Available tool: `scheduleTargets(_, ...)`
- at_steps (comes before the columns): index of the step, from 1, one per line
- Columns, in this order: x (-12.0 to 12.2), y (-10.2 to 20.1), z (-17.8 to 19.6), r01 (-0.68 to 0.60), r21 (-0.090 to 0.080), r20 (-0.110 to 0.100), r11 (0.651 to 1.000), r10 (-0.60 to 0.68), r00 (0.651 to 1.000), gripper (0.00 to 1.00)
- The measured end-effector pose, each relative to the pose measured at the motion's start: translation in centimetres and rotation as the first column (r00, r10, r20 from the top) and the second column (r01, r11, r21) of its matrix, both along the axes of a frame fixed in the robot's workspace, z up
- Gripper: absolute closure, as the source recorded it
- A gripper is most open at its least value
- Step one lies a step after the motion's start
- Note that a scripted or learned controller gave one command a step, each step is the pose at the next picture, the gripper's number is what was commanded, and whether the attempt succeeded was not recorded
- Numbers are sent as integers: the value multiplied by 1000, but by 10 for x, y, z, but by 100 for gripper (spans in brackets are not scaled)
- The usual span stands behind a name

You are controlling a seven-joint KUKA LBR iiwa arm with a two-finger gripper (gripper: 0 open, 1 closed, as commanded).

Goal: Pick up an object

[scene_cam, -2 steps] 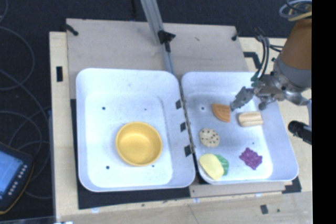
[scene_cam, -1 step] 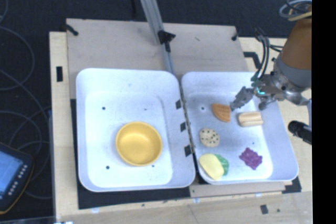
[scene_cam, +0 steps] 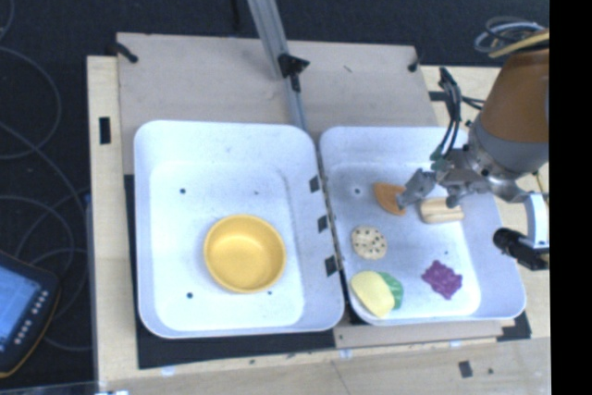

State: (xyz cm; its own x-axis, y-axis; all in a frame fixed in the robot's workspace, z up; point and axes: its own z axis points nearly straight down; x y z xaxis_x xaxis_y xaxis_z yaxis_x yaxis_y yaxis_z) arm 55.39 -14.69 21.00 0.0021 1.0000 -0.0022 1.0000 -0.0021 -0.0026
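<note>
Robot arm reaching into the right of two white bins, its pincer (scene_cam: 433, 190) low among small toy foods.

The pincer hangs between an orange piece (scene_cam: 388, 198) and a tan block (scene_cam: 441, 214); I cannot tell whether it is wide or narrow, or gripping anything. Both pieces look light and rigid, probably smooth plastic, best pinched across their short sides. Nearby lie a spotted cookie (scene_cam: 369, 242), a yellow-green item (scene_cam: 376, 291) and a purple cluster (scene_cam: 442, 278). The left bin (scene_cam: 166, 153) holds a yellow bowl (scene_cam: 244, 253). The wooden bench (scene_cam: 351, 69) stands on dark floor.
</note>
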Motion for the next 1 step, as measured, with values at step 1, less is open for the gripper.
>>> scheduleTargets(1, -7, 1, -61, -1, 1, -3, 1000, 1, 1000, 0)
